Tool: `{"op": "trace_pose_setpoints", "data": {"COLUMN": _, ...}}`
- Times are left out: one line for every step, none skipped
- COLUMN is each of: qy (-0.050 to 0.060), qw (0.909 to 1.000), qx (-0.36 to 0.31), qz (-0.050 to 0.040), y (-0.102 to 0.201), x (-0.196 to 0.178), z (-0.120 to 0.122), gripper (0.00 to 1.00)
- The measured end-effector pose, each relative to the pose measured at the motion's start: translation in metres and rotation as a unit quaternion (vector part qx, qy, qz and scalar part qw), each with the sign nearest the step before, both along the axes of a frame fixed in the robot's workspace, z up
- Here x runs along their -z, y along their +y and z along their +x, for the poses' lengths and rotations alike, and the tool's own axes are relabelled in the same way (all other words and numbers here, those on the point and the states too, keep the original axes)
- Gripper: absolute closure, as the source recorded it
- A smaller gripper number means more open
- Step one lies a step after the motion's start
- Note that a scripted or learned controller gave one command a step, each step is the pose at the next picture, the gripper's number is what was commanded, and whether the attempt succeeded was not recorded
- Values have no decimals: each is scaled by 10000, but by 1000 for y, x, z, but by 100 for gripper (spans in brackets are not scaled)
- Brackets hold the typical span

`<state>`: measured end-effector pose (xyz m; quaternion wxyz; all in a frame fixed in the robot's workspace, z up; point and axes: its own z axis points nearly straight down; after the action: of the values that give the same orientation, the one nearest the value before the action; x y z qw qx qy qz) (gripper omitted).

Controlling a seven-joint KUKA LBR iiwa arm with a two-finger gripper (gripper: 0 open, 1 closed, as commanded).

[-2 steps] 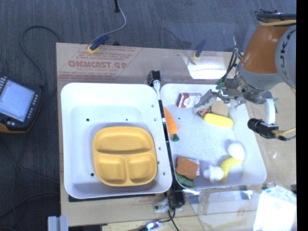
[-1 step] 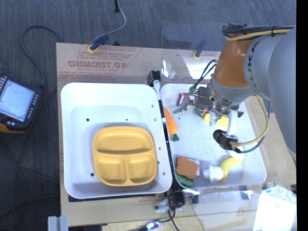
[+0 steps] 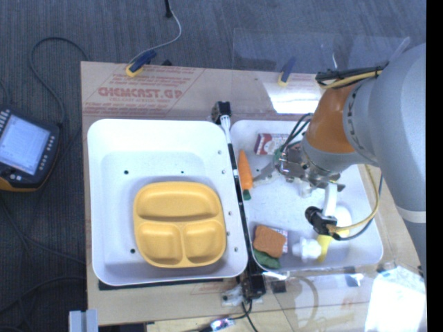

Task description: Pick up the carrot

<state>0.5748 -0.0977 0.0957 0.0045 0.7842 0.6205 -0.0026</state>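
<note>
While my pincer [image 3: 271, 168] hangs over the right shallow white bin [image 3: 367, 251], approx. mid-bin, I cannot tell its state. The small orange carrot [image 3: 244, 171] lies flat along that bin's left wall, just beside my pincer, not lifted. Judged status: approach w/o grasp; grip and lift remain.

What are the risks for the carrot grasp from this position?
1. The carrot lies along the right bin's left wall, so a finger may strike the wall or find no room beside it.
2. The gripper sits close beside the carrot and may push it instead of closing around it.
3. The arm's cables hang over the bin and might drag the yellow-capped bottle.
</note>
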Motion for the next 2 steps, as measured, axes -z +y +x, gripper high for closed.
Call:
{"op": "trace_pose_setpoints", "data": {"qy": -13, "qw": 9948, "qx": -1015, "qz": 49, "y": 90, "x": -91, "z": -7, "gripper": 0}}
{"op": "trace_pose_setpoints", "data": {"qy": 24, "qw": 9954, "qx": -961, "qz": 21, "y": 12, "x": -87, "z": 45, "gripper": 0}}
